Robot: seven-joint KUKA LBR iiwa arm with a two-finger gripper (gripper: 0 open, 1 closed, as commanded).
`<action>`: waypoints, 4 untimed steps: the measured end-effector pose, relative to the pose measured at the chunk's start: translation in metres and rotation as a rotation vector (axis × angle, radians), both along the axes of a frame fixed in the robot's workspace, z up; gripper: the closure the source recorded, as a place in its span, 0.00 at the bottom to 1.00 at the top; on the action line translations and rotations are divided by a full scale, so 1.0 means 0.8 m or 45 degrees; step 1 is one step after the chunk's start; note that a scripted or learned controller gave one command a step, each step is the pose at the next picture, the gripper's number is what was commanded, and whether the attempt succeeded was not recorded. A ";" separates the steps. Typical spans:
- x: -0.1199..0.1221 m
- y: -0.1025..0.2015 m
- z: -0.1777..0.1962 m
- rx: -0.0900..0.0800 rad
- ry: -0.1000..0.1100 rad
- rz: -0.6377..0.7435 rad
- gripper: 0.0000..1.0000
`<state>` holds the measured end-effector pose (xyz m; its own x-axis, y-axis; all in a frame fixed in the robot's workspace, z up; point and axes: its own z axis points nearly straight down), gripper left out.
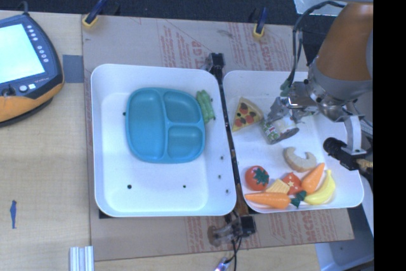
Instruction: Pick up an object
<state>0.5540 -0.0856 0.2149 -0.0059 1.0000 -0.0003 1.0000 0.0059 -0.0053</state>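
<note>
Smooth tapered plastic carrot (267, 200)

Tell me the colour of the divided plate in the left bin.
Light blue plate, seen in the camera view.

Two shallow white plastic bins lie side by side: the left bin (108, 155) holds a sky-blue divided plastic plate (166, 125) and, at the plate's upper right edge, a small green pod-shaped toy (205, 105). In the right bin (254, 82) lie a yellow toy pizza slice (245, 114) dotted red, a beige curved toy (301, 158), a red toy tomato (256, 178) with a green stalk, an orange toy carrot (269, 200), a second orange carrot (313, 177) and a yellow toy banana (323, 190). The arm (346, 41) shows an orange band above grey metal. The table (44, 162) is pale wood; brown cardboard (184, 41) with faded red lettering lies under the bins.
</note>
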 end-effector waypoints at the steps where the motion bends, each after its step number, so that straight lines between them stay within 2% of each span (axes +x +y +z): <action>1: 0.021 -0.074 0.036 -0.001 -0.002 -0.004 1.00; 2: -0.060 -0.025 0.058 0.001 -0.002 -0.001 1.00; 3: -0.078 -0.110 0.053 0.000 -0.003 -0.004 1.00; 4: -0.097 -0.033 0.049 0.000 -0.002 0.000 1.00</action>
